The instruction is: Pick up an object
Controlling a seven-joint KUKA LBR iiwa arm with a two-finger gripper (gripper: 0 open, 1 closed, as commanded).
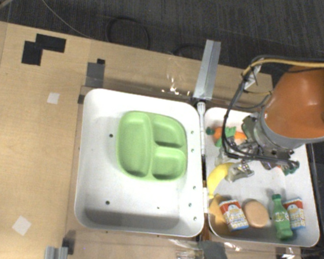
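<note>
Two white bins sit side by side on the desk: the left bin carries a green divided tray, the right bin the loose items. Arm low over the right bin's far half; pincer state, cannot tell. Likeliest target, the banana, lies just beside it at the bin's left wall, long axis near-to-far, slightly curved.

Single fixed camera above the bench, looking down obliquely from 6 o'clock; both shallow white plastic bins framed.

Two bins; one green tray; one banana; two cartons.
</note>
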